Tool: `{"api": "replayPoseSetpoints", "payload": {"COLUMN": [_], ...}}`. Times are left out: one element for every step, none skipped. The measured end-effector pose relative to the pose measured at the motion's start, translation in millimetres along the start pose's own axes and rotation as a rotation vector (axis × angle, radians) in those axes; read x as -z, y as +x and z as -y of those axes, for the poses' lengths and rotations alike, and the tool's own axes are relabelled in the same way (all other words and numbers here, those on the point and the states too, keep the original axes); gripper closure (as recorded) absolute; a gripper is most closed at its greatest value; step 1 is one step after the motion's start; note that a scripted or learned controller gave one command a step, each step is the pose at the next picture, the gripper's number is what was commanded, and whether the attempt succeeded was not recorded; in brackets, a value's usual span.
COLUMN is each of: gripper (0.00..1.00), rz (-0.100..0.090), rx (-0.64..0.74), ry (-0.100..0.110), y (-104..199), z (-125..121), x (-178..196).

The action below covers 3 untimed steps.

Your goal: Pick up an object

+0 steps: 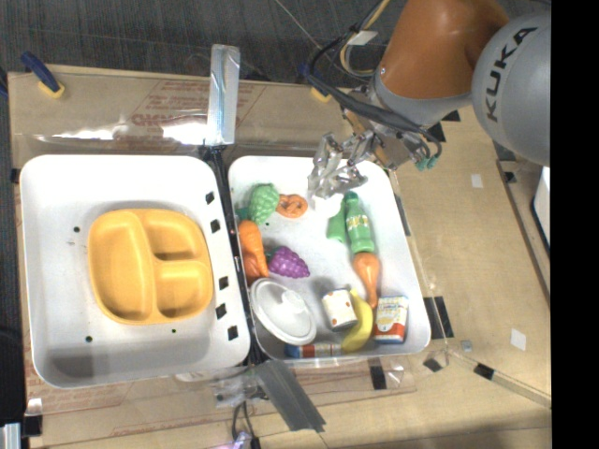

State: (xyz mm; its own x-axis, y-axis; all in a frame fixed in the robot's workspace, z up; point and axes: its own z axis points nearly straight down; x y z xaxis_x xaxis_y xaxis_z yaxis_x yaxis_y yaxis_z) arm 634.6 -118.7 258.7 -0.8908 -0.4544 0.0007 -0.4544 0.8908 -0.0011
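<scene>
- We see a tan worktop [487,279] with a dark floor beyond it at the top, and faint reddish print on the board behind the bins, too blurred for us to read.
- Two shallow white bins sit side by side; the left bin [47,204] holds a yellow divided tray [150,265].
- The right bin [398,241] holds the toy food: a green leafy vegetable [263,201], an orange ring-shaped piece [292,206], a carrot [252,249] against the left wall, purple grapes [289,264], a green bottle [355,223] with a small label we cannot read, a second carrot [368,275], a white bowl [283,311], a banana [360,324], a small white cup [337,309] and a red-and-white carton [391,318] whose print is too small to make out.
- The grey arm [515,73] carries the word "KUKA" in dark letters on its side, next to the orange band [430,40].
- The hand [329,171] hangs over the upper part of the right bin, just above and left of the green bottle's top and right of the orange ring-shaped piece.
- We cannot tell whether the hand is apart or together, and we see nothing held in it.
</scene>
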Motion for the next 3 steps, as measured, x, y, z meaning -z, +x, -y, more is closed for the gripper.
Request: {"api": "replayPoseSetpoints", "payload": {"gripper": [1.0, 1.0, 1.0], "rz": [0.005, 0.002, 0.001], "rx": [0.026, 0.137, 0.081], "ry": [0.001, -0.001, -0.004], "y": [-33, -38, -48], "z": [-14, -24, -97], "x": [14, -2, -35]}}
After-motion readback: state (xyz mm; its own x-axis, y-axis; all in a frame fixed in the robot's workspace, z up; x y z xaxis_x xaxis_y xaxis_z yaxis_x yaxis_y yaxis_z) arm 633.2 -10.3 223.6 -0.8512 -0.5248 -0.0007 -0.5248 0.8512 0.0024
